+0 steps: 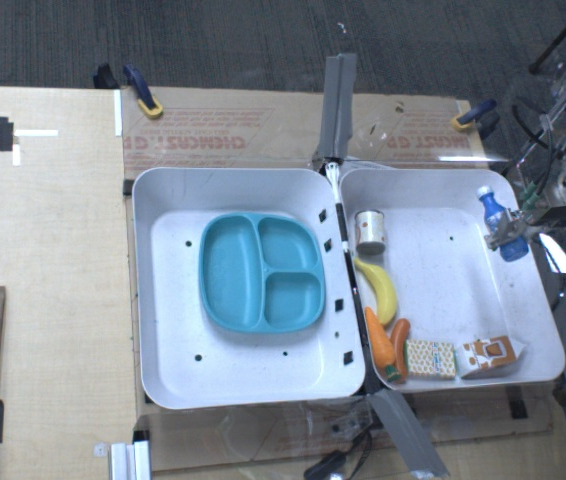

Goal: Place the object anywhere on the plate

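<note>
The hand (511, 230) sits at the right bin's far right wall, beside a small blue plastic bottle (498, 224); whether it grips it, I cannot tell. The bottle looks light, stiff and slippery, best pinched across its body. Well left lies the teal divided plate (263, 271).

Bench (53, 218): two bins side by side. Left bin (163, 368): divided plate (262, 272) at its centre. Right bin (443, 298): can (369, 231) by the left wall; banana (379, 287) just in front of it; carrot (384, 343) nearer still; two small cartons (431, 359) (488, 355) along the front wall, right of the carrot; bottle (500, 225) at the right wall.
</note>
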Controlling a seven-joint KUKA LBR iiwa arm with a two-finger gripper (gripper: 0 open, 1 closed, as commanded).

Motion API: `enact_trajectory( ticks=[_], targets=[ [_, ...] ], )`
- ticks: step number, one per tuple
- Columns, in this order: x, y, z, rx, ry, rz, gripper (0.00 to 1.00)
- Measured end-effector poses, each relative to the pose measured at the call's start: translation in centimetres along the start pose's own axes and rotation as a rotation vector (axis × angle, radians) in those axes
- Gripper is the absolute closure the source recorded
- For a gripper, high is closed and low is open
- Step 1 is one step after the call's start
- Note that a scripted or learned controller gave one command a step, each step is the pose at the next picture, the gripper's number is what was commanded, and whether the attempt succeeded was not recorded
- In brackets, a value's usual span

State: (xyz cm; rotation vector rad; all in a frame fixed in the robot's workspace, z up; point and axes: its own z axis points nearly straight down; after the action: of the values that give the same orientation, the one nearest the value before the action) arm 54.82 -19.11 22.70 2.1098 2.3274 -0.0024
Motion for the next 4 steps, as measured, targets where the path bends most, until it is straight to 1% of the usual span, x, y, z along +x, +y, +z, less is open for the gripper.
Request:
enact_trajectory(
  ticks=[1, 2, 3, 4],
  targets=[
    [14.9, 2.6, -4.0, 0.0, 0.0, 0.02, 1.0],
    [20.0, -0.8, 0.6, 0.004, 0.0, 0.114, 1.0],
    [25.6, 2.5, 3.7, 0.003, -0.001, 0.015, 1.0],
    [27.5, 3.8, 3.6, 0.002, -0.001, -0.032, 1.0]
  ],
)
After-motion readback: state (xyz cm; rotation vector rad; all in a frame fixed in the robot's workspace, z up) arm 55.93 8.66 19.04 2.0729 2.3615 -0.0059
